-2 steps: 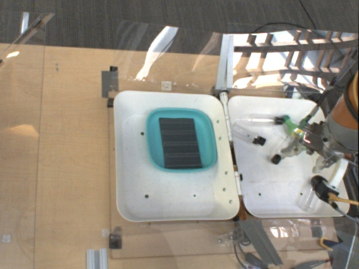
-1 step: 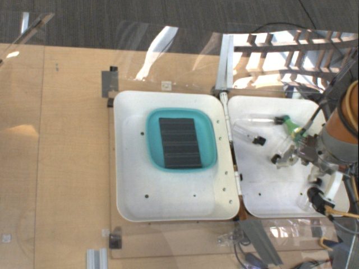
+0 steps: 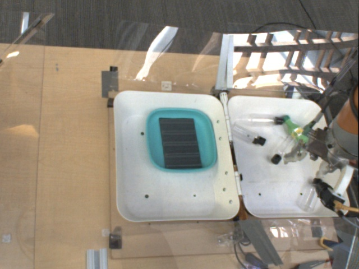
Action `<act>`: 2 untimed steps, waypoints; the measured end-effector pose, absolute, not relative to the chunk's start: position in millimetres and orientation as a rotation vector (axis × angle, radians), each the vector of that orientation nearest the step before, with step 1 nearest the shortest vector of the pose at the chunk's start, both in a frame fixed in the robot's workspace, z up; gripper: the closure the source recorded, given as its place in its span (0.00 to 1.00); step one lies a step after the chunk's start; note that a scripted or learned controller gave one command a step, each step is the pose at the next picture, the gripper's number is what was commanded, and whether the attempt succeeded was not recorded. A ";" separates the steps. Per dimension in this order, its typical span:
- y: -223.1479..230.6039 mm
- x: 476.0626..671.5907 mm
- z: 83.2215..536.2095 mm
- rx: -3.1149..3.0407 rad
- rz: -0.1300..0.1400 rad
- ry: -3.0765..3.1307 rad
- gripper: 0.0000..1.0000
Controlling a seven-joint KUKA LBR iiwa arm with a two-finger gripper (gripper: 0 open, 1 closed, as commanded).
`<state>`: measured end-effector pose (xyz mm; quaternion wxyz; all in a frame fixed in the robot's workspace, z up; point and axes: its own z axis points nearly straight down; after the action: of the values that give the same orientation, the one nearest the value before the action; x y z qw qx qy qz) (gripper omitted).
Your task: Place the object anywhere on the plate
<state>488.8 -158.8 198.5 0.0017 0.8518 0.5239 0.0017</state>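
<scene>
A teal plate (image 3: 208, 144) with a dark ribbed mat (image 3: 180, 142) on it lies in the left bin (image 3: 168, 203). In the right bin (image 3: 269, 198), a small green object (image 3: 291, 126) lies near the top right. My gripper (image 3: 300, 149) hangs just below and to the right of it, low over the bin. Whether it touches the green object cannot be made out. Two clear tubes with black caps (image 3: 251, 134) (image 3: 265, 119) lie left of the gripper, and a small black piece (image 3: 275, 159) sits below them.
The grey arm (image 3: 342, 129) enters at the right edge above the right bin. A raised divider (image 3: 230, 150) separates the two bins. A metal frame (image 3: 291, 49) stands behind the right bin.
</scene>
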 end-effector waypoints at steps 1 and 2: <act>-137.9 488.8 212.2 2.661 0.006 1.664 0.00; -119.0 488.6 215.7 2.664 0.004 1.662 0.00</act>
<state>488.6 -119.0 215.7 0.0009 0.8485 0.5292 0.0013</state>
